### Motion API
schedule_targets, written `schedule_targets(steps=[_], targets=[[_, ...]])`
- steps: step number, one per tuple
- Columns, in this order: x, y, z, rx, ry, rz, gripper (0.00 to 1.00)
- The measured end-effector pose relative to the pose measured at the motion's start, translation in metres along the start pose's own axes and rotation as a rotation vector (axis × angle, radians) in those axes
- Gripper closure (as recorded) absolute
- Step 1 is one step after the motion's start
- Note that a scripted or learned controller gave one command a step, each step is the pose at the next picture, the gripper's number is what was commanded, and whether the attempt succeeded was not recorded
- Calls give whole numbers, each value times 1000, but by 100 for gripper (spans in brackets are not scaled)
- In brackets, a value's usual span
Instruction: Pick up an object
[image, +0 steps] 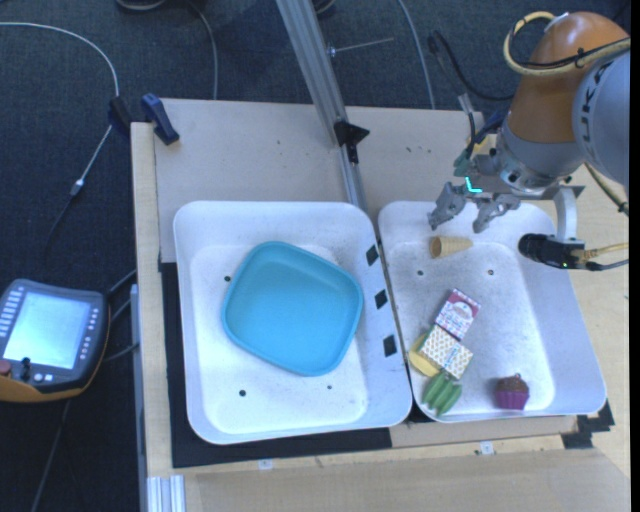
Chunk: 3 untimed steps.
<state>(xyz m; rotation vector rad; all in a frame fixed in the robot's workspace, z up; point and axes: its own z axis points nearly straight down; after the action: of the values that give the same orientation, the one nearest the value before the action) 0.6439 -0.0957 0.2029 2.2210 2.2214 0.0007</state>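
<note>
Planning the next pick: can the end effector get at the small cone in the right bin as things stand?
Probably yes. The end effector is open just above the cone, which lies apart from the other items on bare floor near the right bin's far edge, with nothing between them.

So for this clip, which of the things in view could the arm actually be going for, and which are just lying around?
In play:
- gripper, open, above the right bin
- cone, just below it
- small carton
- checkered packet
- green vegetable
- purple cupcake toy

Lying about:
- blue plate in the left bin
- teach pendant on the floor
</note>
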Motion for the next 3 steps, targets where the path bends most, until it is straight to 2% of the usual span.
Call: schedule_targets(steps=[1, 3], targets=[[0, 0, 0, 0, 0, 0, 0], [1, -9, 110, 4, 0, 0, 0]])
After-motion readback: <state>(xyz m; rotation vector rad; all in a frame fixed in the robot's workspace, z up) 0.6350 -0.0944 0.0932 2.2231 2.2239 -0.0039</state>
